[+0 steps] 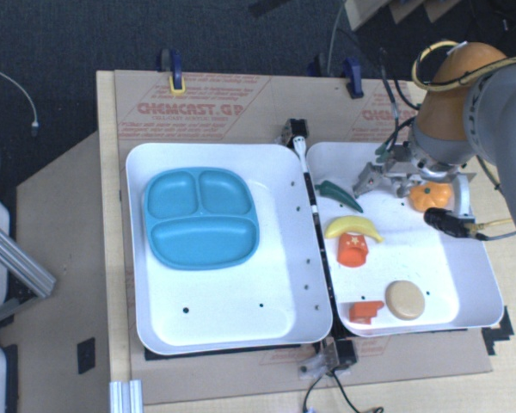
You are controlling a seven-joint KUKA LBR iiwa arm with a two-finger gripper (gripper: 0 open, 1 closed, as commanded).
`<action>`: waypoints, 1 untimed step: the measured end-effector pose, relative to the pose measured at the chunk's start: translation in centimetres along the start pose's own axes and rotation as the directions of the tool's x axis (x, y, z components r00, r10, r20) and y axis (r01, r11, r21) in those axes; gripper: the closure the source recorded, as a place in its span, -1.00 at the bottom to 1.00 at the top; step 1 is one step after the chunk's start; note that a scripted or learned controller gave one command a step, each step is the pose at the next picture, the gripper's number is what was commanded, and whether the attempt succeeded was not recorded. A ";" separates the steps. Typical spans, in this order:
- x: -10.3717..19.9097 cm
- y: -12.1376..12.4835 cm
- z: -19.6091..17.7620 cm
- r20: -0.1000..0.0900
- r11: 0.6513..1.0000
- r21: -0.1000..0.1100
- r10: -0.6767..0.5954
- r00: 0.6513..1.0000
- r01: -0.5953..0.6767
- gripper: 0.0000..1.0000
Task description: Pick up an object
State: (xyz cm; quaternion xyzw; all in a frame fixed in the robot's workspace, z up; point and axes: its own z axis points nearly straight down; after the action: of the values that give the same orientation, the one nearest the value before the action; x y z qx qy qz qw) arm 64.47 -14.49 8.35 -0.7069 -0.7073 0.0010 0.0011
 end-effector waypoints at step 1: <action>0.0 0.1 -1.3 0.001 1.000 -0.005 0.000 1.000 0.000 1.00</action>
State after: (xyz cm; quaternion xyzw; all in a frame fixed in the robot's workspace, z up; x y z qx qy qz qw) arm 64.59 -14.47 9.61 -0.7067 -0.7075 -0.0004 -0.0010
